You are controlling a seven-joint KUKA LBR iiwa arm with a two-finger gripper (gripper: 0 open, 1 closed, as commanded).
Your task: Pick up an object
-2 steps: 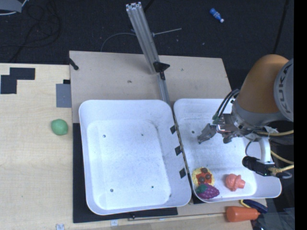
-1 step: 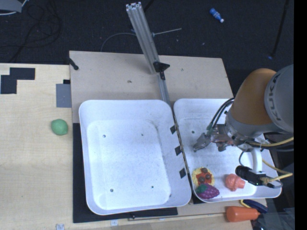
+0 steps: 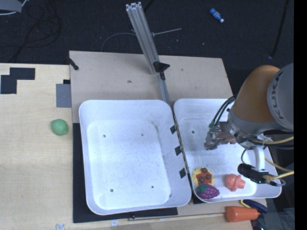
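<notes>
Objects to pick: three small things lie along the near edge of the right bin (image 3: 192,110), near its near-left corner and middle.
Yellow piece (image 3: 203,175): a yellow item with dark red and brown marks, close to the bin's left wall.
Purple piece (image 3: 208,191): a purple cluster with a green bit, just nearer than the yellow piece and touching it.
Pink piece (image 3: 233,181): a salmon-pink lump, to the right of the other two and apart from them.
Gripper (image 3: 211,143): hangs over the middle of the right bin, farther back than the three pieces and apart from all of them; nothing shows between its fingers, and whether they are spread or closed cannot be told.
Arm (image 3: 261,99): grey with an orange band, coming in from the right over the right bin's right side.
Left bin (image 3: 91,111): white, side by side with the right bin.
Green ball (image 3: 59,127): on the wooden bench, left of the left bin.
Orange object (image 3: 242,213): on the bench, just nearer than the right bin's near rim.
Metal rail (image 3: 144,35): slants from the far side towards the gap between the bins.
</notes>
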